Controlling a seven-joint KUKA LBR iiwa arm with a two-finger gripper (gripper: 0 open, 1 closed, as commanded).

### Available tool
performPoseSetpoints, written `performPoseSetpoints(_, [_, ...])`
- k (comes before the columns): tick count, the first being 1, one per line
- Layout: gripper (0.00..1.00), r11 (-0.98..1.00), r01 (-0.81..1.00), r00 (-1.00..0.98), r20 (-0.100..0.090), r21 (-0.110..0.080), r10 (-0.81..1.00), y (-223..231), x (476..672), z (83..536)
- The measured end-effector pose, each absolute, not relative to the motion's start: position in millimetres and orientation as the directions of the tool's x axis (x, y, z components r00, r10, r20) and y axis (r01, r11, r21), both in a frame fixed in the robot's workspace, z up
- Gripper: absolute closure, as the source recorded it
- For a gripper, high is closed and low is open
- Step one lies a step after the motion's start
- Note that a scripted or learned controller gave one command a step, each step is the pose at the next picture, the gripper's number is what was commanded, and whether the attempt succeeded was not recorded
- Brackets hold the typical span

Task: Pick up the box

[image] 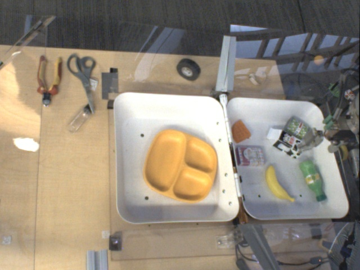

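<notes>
My arm comes in from the right edge, where it is cut off and tangled with cables, so it is hard to read. My gripper [313,141] reaches into the right bin [337,210] and its tip sits at the box [293,135], a small dark carton with green and white print lying tilted in the upper right part of that bin. I cannot tell whether the gripper is spread or pressed together, nor whether it truly has the box; the metal blurs into the carton there.

In the right bin I count one box, one banana [278,184], one green bottle [313,180] lying on its side, one orange-brown sponge-like piece [241,131], one flat purple-and-white packet [250,155], and one small white scrap [274,134] just left of the box. The left bin [129,201] holds one yellow divided tray [181,165].

On the counter [56,196] lie one pair of red-handled pliers [48,79], one pair of scissors [84,77] and one roll of black tape [188,69].

The box lies near the bin's back wall, apart from the bottle and banana, with bare white floor between them. The bottle is close to the right wall.
</notes>
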State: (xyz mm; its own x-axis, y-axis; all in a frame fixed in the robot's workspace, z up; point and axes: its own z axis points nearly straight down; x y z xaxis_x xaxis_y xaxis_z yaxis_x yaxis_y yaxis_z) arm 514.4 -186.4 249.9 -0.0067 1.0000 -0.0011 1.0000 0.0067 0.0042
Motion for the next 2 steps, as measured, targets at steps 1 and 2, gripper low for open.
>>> performPoseSetpoints(1, [0.00, -0.023, 1.000, 0.023, -0.002, 0.019, 1.000, -156, 580.0, 128])
performPoseSetpoints(2, [0.00, -0.060, 0.997, 0.060, -0.013, 0.048, 0.998, -128, 593.6, 113])
